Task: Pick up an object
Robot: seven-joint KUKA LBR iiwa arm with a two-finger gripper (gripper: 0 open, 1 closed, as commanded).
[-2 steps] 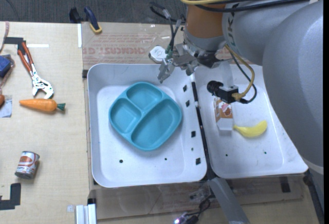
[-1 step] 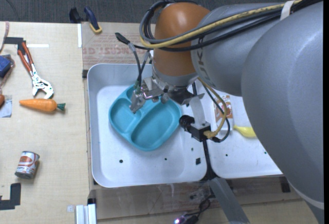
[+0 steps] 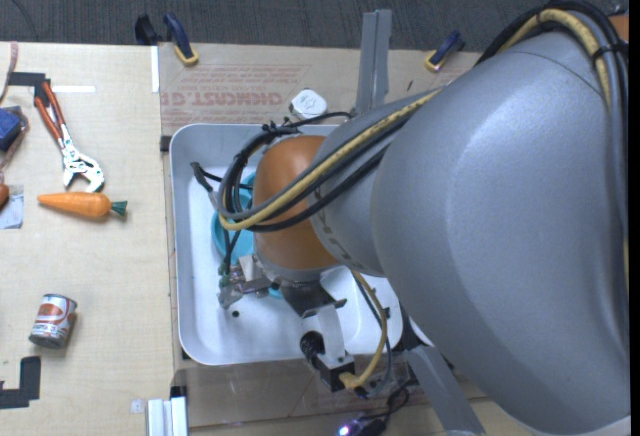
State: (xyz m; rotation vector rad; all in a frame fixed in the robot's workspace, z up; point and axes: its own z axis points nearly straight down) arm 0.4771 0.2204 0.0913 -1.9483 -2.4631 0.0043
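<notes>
The gripper sits low inside the left-hand white bin, toward its 6 o'clock end. The wrist and its orange band cover it from above, so I cannot tell whether it is open or closed, or whether anything is between its tips. Just at its 11 o'clock, a teal object peeks out from under the band, lying on the bin floor near the 9 o'clock wall. I judge that to be the pick target, since the arm is stooped right over it. Whether the tool touches it is hidden from me.

Further out at 9 o'clock, on the table and well apart from the bin, lie a carrot, a wrench above it and a small can below. I would guess they are beyond this attempt.
</notes>
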